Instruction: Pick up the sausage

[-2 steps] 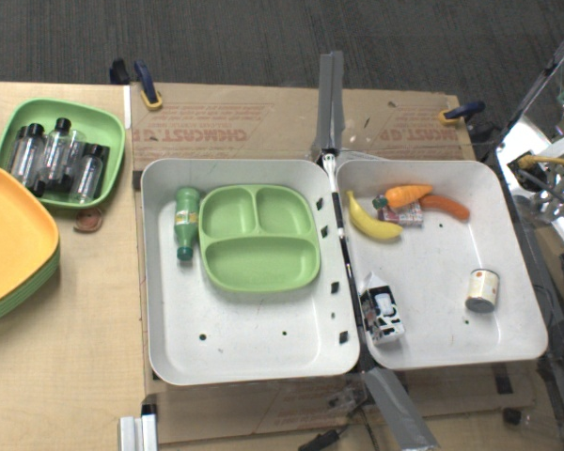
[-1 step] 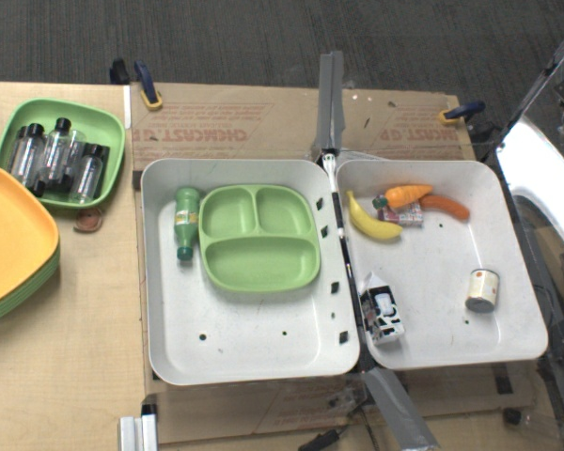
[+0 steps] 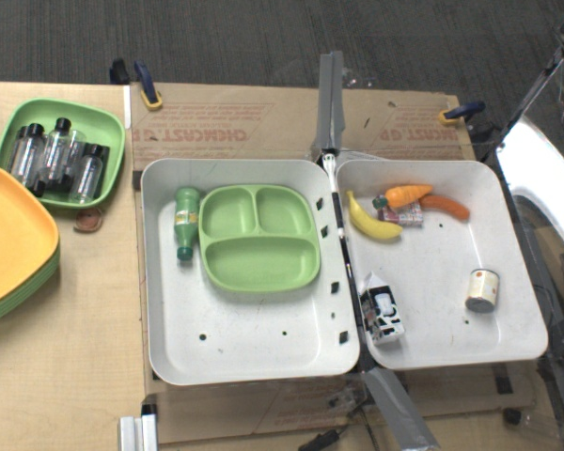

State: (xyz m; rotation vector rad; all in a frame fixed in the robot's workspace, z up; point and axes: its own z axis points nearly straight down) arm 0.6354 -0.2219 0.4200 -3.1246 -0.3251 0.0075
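Your sausage (image 3: 446, 207) lies in the right bin (image 3: 508, 341), touching the carrot (image 3: 405, 195) near the banana (image 3: 369, 221), on a cardboard-topped surface (image 3: 66, 365) above dark carpet (image 3: 263, 17).

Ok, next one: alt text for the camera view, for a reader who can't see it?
Two white bins side by side: the right bin holds an orange-red sausage beside a carrot, a banana, a small cylinder and a black-and-white carton. The left bin holds a green divided plate and a green bottle.
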